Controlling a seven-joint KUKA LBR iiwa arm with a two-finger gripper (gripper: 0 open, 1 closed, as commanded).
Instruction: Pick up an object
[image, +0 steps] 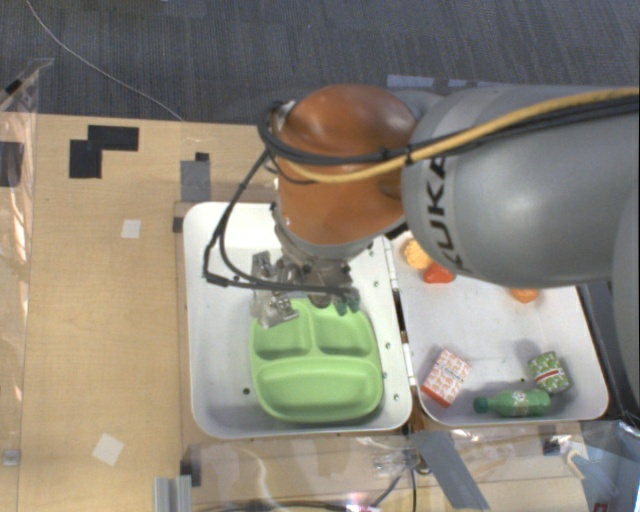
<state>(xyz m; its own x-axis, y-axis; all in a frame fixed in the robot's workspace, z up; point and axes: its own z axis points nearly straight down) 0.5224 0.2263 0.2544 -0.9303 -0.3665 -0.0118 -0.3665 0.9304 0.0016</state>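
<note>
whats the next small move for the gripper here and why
Probably a short descent onto the far rim of the green tray. The gripper hangs right over that edge in the left bin, with nothing visibly between its fingers.

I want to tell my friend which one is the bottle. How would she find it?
Look at the right-hand white bin, and go to its near edge at the bottom of the picture. The green bottle lies there on its side with a pale label around its middle. It is long and thin, while the checked box and small green can beside it are stubby.
</note>
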